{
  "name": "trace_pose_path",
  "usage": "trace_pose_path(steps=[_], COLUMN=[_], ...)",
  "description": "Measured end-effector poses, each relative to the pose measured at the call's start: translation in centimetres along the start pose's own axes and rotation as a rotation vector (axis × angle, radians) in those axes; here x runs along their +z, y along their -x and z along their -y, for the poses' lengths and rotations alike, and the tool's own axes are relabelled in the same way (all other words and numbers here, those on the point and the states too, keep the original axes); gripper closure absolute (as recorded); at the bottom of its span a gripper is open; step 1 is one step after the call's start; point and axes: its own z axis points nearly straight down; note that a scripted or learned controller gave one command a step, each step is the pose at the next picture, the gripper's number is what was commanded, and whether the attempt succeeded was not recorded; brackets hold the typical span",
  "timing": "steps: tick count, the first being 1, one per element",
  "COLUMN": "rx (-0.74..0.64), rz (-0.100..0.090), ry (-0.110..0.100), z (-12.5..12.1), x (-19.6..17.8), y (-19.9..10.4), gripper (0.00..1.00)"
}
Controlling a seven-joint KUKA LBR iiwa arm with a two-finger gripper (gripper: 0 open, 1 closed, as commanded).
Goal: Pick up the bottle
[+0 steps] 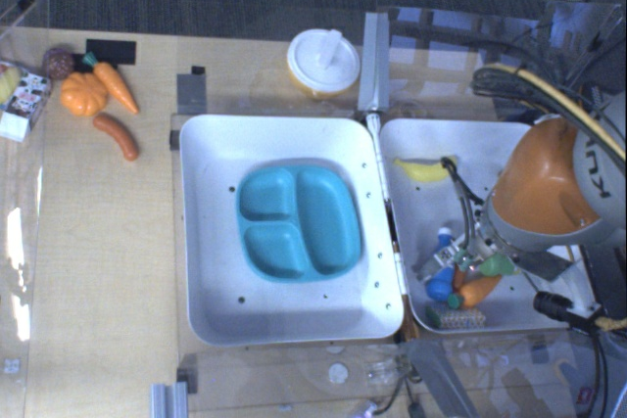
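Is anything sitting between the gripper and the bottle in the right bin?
Nothing clearly separates them. The gripper is already down in the right bin, right over the cluster where the bottle lies. A blue toy and an orange toy crowd in beside it. The banana lies apart.

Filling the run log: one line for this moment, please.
arm: over right bin | gripper: low among toy pile | bottle: in pile, grasp unconfirmed | blue tray: left bin

Looked smooth, glossy plastic: two shallow white bins (196,240) | matt plastic: blue three-compartment tray (299,222) | pale, matt wood grain: bench top (88,250) | glossy orange shell: arm band (544,181)
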Motion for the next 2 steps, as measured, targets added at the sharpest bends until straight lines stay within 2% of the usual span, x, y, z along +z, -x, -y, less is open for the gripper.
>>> trace_pose_path(steps=[1,2], rx=[0.0,0.217], rz=[0.006,-0.01], ry=[0.005,-0.015], z=[-0.2,-1.0], x=[-1.1,-12.1], y=[0.2,-1.2], gripper=[1.0,1.0])
